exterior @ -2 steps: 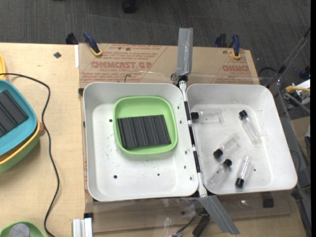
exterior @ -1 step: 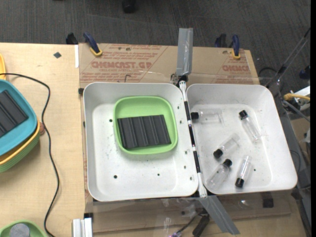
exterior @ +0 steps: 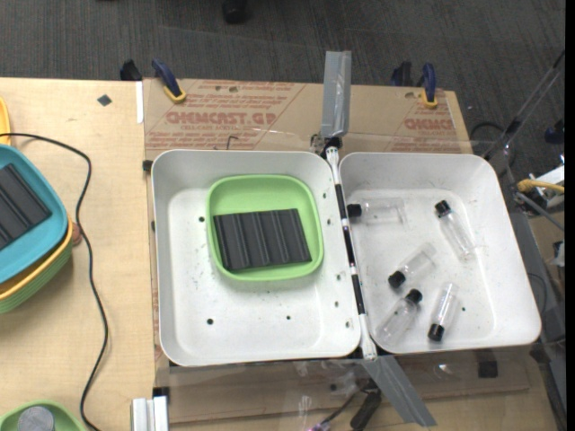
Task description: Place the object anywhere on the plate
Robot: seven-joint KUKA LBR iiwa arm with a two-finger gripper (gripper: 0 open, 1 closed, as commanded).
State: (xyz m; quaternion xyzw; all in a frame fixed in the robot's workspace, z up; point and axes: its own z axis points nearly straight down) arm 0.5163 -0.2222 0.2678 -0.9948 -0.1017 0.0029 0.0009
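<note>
A green square plate [exterior: 305, 206] sits in the left white bin [exterior: 180, 321], toward its back. A dark grey ribbed slab [exterior: 263, 239] lies flat on the plate and covers most of its floor. In the right white bin [exterior: 503, 241] lie several clear vials with black caps, among them one near the back left [exterior: 377, 212], one at the back right [exterior: 454, 227] and one at the front [exterior: 440, 312].
A stack of teal and green plates [exterior: 45, 241] with a dark slab stands at the bench's left edge. A black cable [exterior: 90, 268] runs across the wooden bench beside it. Brown cardboard [exterior: 234, 115] with blue-and-yellow clamps [exterior: 167, 79] lies behind the bins.
</note>
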